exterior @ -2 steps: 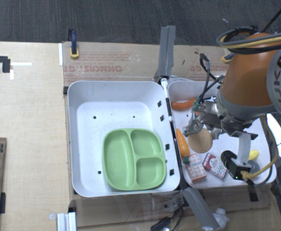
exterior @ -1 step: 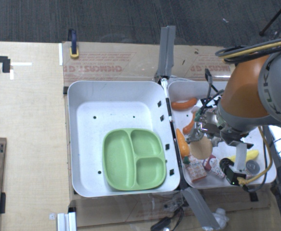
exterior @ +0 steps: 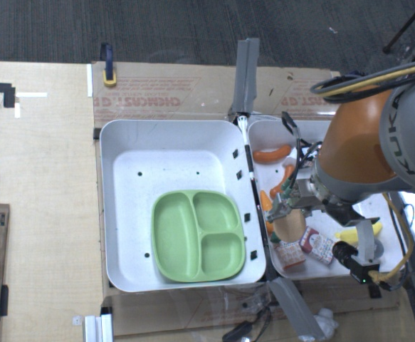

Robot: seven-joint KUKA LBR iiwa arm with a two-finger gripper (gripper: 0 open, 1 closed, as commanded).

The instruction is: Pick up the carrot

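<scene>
The carrot (exterior: 287, 177), orange with a bit of green at one end, lies in the right bin (exterior: 260, 130) near its left wall. The arm's wrist partly covers it. My gripper (exterior: 284, 204) reaches down into that bin just in front of the carrot, close to or touching it. An orange piece (exterior: 265, 200) shows right beside the gripper on its left. The grey arm with its orange band (exterior: 356, 144) hides much of the right bin.
An orange-red sausage shape (exterior: 272, 154) lies at the back of the right bin. A tan round item (exterior: 290, 227), red-and-white packets (exterior: 318, 247) and a yellow piece (exterior: 356, 232) lie at the front. The left bin (exterior: 122, 191) holds a green divided plate (exterior: 175, 256).
</scene>
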